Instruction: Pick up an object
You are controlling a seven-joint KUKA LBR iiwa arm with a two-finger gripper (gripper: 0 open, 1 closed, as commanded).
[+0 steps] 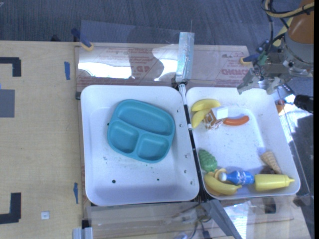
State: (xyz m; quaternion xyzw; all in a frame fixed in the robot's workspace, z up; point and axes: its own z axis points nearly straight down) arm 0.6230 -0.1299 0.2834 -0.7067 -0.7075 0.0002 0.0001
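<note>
Here, the scene at the start of a pick, read outward from the jaws.

Gripper [261,83]: hangs over the far right corner of the right bin [234,143], nothing between its fingers; the jaws appear parted, though the fingertips are small and partly blurred.

Nearest candidates: a sausage [236,120], a small box [214,119] and a banana pair [203,111] lie below and to the left of the jaws, the three touching or just beside one another.

Farther candidates: an ice-cream cone [270,159] lies well below the jaws; beyond it, along the near wall, sit a yellow bottle [273,182], a blue bottle [239,177], a second banana [218,184] and a green vegetable [208,160].

Handling (a judgement): these look like light, rigid plastic toys with smooth, slippery skins. The sausage is slender and lies slightly apart from its neighbours, so closing across its middle seems safest. The bananas curve and may roll out of a pinch; the crowded near-wall group leaves little room for fingers.

Left bin [94,173]: well to the left of the jaws, it holds a teal divided plate [141,130], its three compartments bare.

Divider: the two bins touch along their shared rim.
</note>
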